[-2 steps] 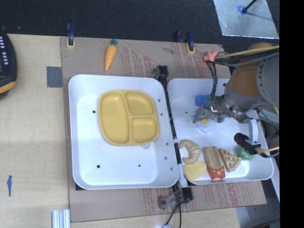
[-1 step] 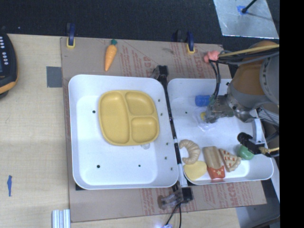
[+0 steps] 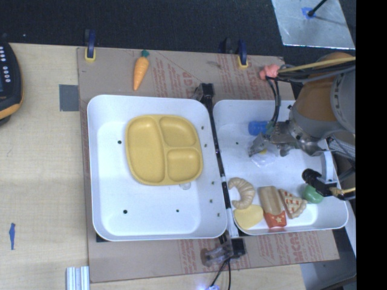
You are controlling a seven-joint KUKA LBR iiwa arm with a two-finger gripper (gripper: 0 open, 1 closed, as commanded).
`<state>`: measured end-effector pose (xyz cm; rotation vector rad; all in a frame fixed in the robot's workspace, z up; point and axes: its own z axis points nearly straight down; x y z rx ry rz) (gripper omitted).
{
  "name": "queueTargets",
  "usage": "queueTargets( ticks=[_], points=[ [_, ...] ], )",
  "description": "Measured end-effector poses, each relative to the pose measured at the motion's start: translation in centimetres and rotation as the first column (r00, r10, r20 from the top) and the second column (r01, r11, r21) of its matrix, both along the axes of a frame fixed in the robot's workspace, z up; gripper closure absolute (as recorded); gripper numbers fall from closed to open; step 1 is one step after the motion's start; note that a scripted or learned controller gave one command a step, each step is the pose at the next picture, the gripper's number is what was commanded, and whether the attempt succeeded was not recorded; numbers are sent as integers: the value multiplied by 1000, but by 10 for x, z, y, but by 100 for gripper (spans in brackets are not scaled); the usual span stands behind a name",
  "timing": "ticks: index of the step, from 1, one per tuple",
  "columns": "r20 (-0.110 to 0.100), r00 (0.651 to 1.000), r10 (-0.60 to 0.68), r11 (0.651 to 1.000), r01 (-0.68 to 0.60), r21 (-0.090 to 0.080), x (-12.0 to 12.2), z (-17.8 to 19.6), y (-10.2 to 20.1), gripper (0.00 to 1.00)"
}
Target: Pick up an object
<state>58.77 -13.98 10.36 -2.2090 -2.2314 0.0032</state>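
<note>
Camera view, from above at a slant: my gripper (image 3: 264,148) sat low in the right bin (image 3: 239,116), approx. mid-bin toward its left half, w/ my arm (image 3: 323,110) coming in from the bin's right edge. Fingers were pointed down and a little apart, tips over a small clear/whitish item (image 3: 261,157) on the bin floor; couldn't tell if that item was really between them or just lying under the tips. A blue object (image 3: 258,127) lay just beside the gripper, toward the bin's far edge, not touching as far as I could see.

Along the right bin's near edge: a croissant-like piece (image 3: 243,190) near the near-left corner, a pale yellow flat piece (image 3: 248,217) just below it, a fries packet (image 3: 273,206) next to that, then a pizza slice (image 3: 294,205). A green object (image 3: 313,193) lay near the right edge.

Left bin (image 3: 106,162) carried a yellow divided plate (image 3: 163,148), toward its far half. An orange carrot (image 3: 140,69) lay on the surface (image 3: 42,162) beyond the left bin's far edge.
</note>
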Motion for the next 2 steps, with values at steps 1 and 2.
queueTargets(
  ticks=[1,2],
  points=[
    [-7,1000,-15,1000,15,2,-97,17,-46,0],
    [5,1000,-1,1000,1,-1,-17,-13,-25,0]
  ],
)
